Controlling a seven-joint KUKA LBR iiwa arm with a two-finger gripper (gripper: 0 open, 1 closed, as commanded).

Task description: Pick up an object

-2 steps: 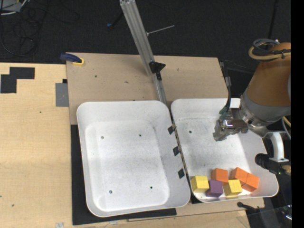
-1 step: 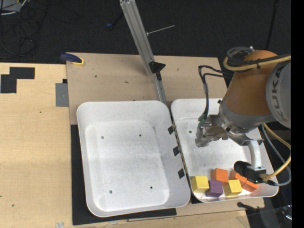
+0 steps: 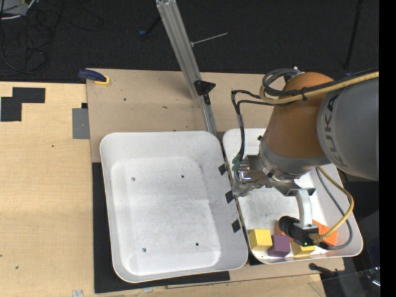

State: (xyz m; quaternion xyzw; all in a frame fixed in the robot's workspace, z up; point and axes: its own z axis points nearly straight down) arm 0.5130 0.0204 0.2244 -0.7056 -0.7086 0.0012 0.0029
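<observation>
A small huddle of objects lies in the near end of the right-hand bin (image 3: 247,210); a yellow block (image 3: 260,238) sits at the left of the group, flat on the bin floor; a purple block (image 3: 281,245) lies just beside it to the right, touching or nearly so; an orange piece (image 3: 330,235) rests against the bin's near right wall; a small yellow-green object (image 3: 304,248) shows between purple and orange, partly hidden, its shape unclear.

Matt white plastic bins (image 3: 167,262), pale wooden bench (image 3: 43,184), ribbed metal rail (image 3: 179,39), glossy orange band (image 3: 297,122)
</observation>
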